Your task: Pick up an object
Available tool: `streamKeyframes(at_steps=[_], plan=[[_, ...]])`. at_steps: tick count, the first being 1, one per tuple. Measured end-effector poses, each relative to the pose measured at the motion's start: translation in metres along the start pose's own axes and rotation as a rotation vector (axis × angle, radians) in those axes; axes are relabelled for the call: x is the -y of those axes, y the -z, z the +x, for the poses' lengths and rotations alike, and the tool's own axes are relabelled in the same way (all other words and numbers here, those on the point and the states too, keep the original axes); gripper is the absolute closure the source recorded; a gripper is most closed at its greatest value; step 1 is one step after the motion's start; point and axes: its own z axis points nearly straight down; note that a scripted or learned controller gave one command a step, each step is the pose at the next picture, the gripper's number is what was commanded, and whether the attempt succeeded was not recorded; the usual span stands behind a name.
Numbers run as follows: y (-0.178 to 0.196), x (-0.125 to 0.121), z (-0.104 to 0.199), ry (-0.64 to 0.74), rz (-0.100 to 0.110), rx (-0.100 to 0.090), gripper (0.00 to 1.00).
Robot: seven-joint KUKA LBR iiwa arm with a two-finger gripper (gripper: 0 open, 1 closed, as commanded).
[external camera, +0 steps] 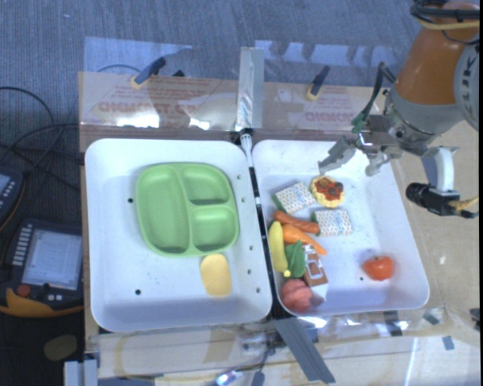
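**Bench stock, two bins, arm over right bin**

While hanging above the far part of the right bin: gripper, fingers spread open, nothing between them. Grey arm with orange band entering from the right.

Nearest to the fingers: small round tart, yellow with red topping, lying on the bin floor just below and slightly toward the near side of the fingertips, apart from them. Just beside the tart on its left: speckled cracker, pale, tilted. Below the tart: second speckled cracker.

Clustered along the left wall of the right bin: orange carrot; yellow banana; green vegetable piece; small brown-and-white carton, print too small to read; reddish round fruit at the near corner. Well apart from the cluster, toward the near right: red tomato, lying alone.

Left bin: green divided tray, three compartments; yellow oval piece just beside the tray's near edge.

Behind the bins: brown cardboard panels bearing faint reddish lettering, not legible. To the far left, off the bench: handheld pendant with screen, display unreadable.
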Motion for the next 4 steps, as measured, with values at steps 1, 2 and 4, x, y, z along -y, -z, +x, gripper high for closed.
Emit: streamKeyframes(at_steps=[1,2,4], plan=[[-0.146,0.045,-0.010,-0.185,-0.017,0.001,0.00],[-0.165,0.086,-0.003,-0.157,-0.015,0.001,0.00],[-0.165,-0.006,0.006,-0.403,-0.010,0.002,0.00]])
